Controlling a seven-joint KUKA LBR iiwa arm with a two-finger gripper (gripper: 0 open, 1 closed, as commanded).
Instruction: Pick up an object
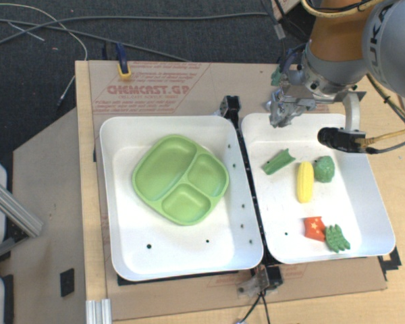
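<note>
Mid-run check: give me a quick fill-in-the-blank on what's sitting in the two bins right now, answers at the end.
1. The green divided plate lies in the ____ bin.
2. The yellow corn cob lies between the flat green piece and the green ____.
3. The red piece touches a small green toy near the right bin's ____ edge.
4. The gripper hangs over the right bin's ____ corner.

Missing words: left; broccoli; front; back left
</note>
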